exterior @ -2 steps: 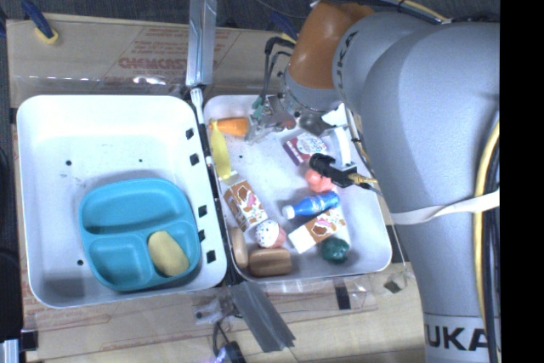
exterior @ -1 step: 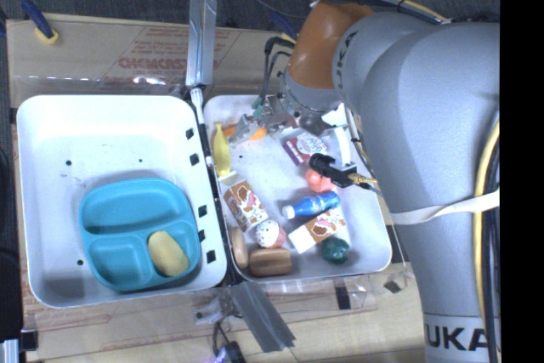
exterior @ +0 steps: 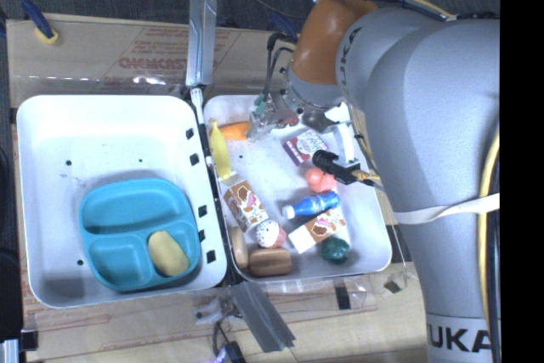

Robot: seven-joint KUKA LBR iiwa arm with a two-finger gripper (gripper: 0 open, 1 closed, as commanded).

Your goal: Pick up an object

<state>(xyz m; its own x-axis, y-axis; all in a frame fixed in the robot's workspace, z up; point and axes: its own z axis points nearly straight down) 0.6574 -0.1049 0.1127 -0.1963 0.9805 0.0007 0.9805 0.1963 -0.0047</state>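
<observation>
1. Camera view: we see the grey arm with its orange band reaching in over the right-hand shallow white bin (exterior: 374,255), its two-finger gripper (exterior: 265,120) low at the bin's far left corner.
2. The fingertips sit just beside a small orange carrot-like piece (exterior: 236,130) and the top of a yellow banana-shaped toy (exterior: 220,150) lying along the left wall. We cannot tell how far apart the fingers are; the tips are tangled with cabling and too small to read. Nothing is visibly held between them.
3. Candidates for the pick lie loose in the right bin: a blue bottle with a white cap (exterior: 311,206), a pink rounded toy (exterior: 320,179), a brown bread-like roll (exterior: 269,262), and a dark green lump (exterior: 336,249).
4. The left white bin (exterior: 42,149) carries a blue sectioned plastic tray (exterior: 127,212) with a yellow potato-like lump (exterior: 168,253) in its right pocket.
5. Our judgement: approach done, grasp unconfirmed, lift remaining.
</observation>
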